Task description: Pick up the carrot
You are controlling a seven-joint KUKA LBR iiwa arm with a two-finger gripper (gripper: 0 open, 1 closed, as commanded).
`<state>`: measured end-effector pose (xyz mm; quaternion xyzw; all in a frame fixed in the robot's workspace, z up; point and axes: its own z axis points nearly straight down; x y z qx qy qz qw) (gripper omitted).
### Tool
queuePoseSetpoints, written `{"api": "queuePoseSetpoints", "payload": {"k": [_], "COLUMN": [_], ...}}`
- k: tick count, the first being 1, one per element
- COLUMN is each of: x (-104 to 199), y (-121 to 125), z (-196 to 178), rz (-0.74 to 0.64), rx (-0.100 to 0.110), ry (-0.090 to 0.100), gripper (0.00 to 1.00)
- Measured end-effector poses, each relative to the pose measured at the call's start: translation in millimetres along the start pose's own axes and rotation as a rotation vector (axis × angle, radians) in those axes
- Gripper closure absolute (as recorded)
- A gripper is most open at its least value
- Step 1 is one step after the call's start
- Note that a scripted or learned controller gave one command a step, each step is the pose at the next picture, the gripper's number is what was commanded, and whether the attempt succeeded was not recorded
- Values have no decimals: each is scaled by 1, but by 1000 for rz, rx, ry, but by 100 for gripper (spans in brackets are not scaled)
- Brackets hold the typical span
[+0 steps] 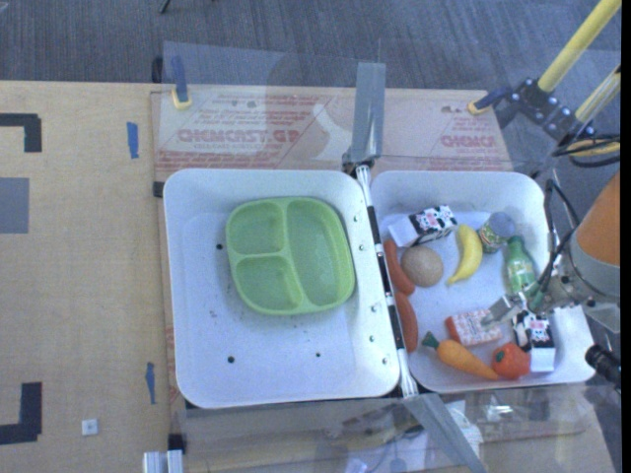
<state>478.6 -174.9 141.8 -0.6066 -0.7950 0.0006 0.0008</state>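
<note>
Orange carrot (463, 359) lies in right bin (463, 187).

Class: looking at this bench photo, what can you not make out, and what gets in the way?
- End effector: blurred and small in the camera view, finger state unreadable.
- Arm: cut off by the right edge.
- Small carton: partly hidden behind the end effector.
- Carrot: whole, but its leafy end is tiny.
</note>
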Motion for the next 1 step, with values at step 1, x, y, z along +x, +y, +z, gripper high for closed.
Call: {"api": "queuePoseSetpoints", "payload": {"k": [1], "x": [44], "y": [13], "z": [56], "rz": [-316], "rx": [-3], "ry": [-2], "gripper": [0]}}
